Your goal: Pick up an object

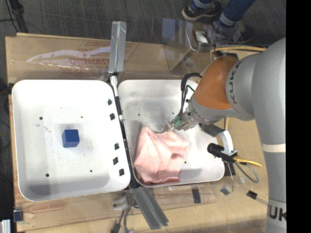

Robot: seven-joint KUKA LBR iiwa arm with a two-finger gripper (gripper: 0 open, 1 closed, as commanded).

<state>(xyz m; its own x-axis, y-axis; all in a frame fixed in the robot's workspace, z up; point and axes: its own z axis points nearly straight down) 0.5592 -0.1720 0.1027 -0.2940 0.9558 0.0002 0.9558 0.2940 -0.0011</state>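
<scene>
A crumpled pink cloth [159, 155] lies in the front half of the right bin [146, 91]. A small blue cube [71, 138] sits in the left bin [29, 106], left of its middle. My gripper [178, 124] hangs low over the right bin, right at the cloth's upper right edge, under the grey arm and its orange band [214, 89]. The wrist covers most of the gripper, and I cannot make out whether it touches the cloth.
A metal divider [118, 125] with black clips runs between the two bins. A black connector with a yellow cable [228, 155] sticks out by the right bin's right rim. Someone's feet [214, 11] stand beyond the bench's far edge.
</scene>
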